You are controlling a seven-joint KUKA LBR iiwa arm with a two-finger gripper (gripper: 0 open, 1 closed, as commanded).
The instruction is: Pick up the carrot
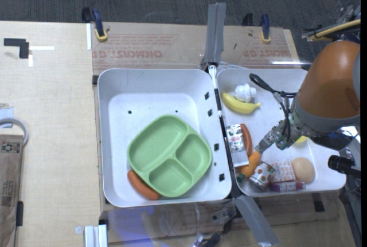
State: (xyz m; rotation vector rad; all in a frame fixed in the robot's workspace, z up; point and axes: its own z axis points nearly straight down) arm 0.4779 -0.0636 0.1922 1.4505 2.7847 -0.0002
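Camera view: arm point(330, 88) reaches over the right bin point(321, 183); green plate point(169, 155) fills the left bin point(114, 125). Gripper point(262, 145) hangs just above the carrot point(251, 163) at the divider; its grip I can't make out.

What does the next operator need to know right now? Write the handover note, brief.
Gripper: low in the right bin, tip just above the carrot; open or shut cannot be told.
Carrot: lying at the right bin's left wall, beside a sausage and a small carton. A banana sits further back.
Left bin: green divided plate.
Done: approach to the carrot.
Left: grasp and lift; not yet picked up.
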